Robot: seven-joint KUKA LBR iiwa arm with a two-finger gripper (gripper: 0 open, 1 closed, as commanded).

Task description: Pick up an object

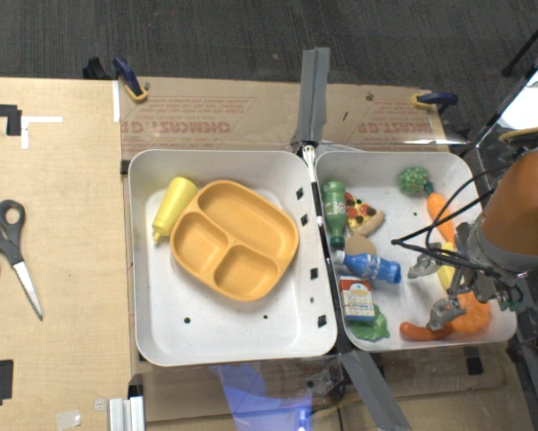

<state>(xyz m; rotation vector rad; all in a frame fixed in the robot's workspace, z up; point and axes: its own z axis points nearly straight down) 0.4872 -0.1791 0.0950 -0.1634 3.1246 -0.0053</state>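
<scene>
Two white bins on bench. Left bin (152, 330): one orange tray (234, 239), one yellow bottle (171, 205). Right bin (390, 162): gripper (436, 290), fingers apart, holding nothing, over orange toy (466, 321).

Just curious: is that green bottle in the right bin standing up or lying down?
Lying down. The green bottle shows its full length along the right bin floor.

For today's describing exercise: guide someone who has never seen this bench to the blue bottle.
Start at the right bin of the two white bins. Along its left wall, below the green bottle and above the red-and-green carton, lies the blue bottle. It is the only blue item among its neighbours.
</scene>
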